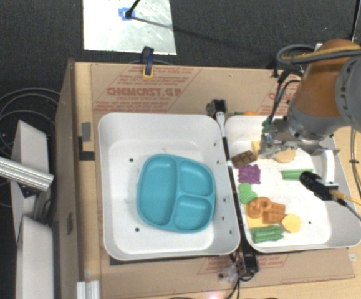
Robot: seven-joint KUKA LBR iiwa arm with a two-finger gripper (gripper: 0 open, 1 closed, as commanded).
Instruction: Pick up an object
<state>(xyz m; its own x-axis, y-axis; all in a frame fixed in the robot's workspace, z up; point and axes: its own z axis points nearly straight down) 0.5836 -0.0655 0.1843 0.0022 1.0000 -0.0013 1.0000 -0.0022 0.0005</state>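
My gripper (269,147) hangs low over the upper left part of the right bin (345,229), the arm reaching in from the right. Just to its right lies a beige piece (285,157), partly hidden by the wrist. Left of it sit a brown chocolate bar (244,158) and a purple grape bunch (249,174). Further down lie a light green piece (247,194), an orange pretzel-like piece (265,209), a yellow piece (291,223) and a dark green pickle (267,233). A green bean (297,174) lies mid-bin.
The left bin (115,136) holds a blue divided plate (175,192). A small orange item (252,113) sits at the right bin's far rim. The bins meet along a dark divider (229,167). Cardboard surrounds both bins.
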